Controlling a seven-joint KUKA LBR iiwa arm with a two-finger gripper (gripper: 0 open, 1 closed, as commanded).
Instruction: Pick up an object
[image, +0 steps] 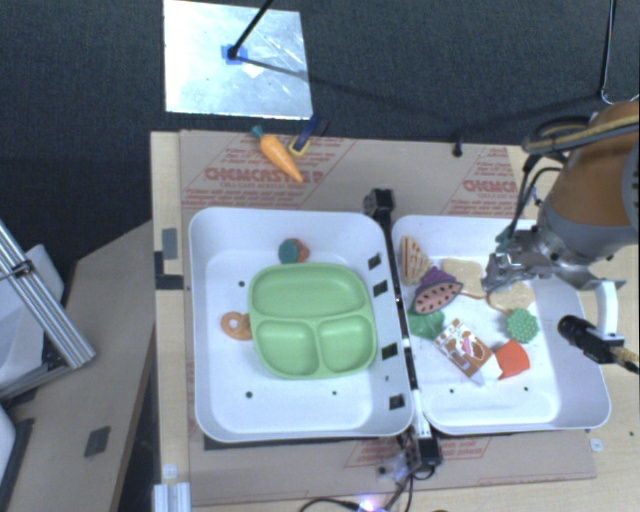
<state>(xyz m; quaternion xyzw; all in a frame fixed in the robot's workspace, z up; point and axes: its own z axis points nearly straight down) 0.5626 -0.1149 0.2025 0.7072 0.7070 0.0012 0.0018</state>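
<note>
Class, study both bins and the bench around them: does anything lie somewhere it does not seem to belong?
Yes: a toy carrot lies on the cardboard behind the left bin, outside both bins, while the other toy foods sit inside them.

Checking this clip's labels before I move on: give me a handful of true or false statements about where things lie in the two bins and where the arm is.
1. The green divided plate lies in the left bin. True.
2. The toy carrot lies in the right bin. False: it rests on the cardboard behind both bins.
3. The gripper is over the right bin, near the tan pieces at its back. True.
4. The pretzel sits inside a compartment of the plate. False: it lies on the bin floor, left of the plate.
5. The small carton lies in the right bin, beside the red piece. True.
</note>
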